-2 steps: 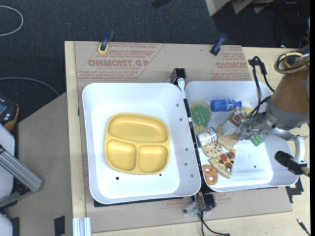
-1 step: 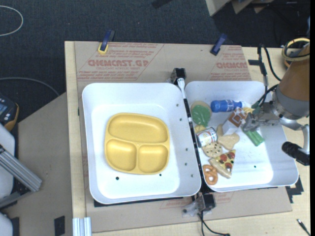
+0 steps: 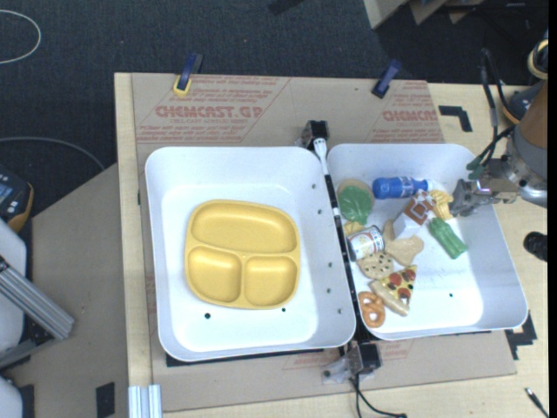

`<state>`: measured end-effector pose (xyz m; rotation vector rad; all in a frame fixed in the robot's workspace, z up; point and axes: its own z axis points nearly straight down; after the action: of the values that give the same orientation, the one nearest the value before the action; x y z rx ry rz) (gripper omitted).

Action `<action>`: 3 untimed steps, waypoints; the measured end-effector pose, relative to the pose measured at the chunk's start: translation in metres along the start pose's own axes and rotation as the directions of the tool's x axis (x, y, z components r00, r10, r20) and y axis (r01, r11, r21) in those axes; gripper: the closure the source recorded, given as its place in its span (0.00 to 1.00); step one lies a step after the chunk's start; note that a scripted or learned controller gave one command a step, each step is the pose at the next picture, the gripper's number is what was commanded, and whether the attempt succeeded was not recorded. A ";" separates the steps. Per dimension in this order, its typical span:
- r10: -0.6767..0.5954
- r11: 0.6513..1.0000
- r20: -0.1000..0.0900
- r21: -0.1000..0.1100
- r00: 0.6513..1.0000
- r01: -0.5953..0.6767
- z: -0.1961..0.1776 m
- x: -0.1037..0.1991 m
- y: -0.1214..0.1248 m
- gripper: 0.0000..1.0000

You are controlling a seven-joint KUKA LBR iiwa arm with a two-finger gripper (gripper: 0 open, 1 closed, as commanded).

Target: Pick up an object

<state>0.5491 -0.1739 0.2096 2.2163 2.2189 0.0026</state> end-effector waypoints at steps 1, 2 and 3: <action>0.000 1.000 0.000 0.000 1.000 0.000 -0.016 0.000 0.001 1.00; -0.002 1.000 -0.001 0.002 1.000 0.002 -0.008 0.054 0.020 1.00; -0.003 1.000 -0.004 0.006 1.000 0.003 -0.003 0.102 0.028 1.00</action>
<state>0.5765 -0.0723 0.2125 2.2176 2.2277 -0.0001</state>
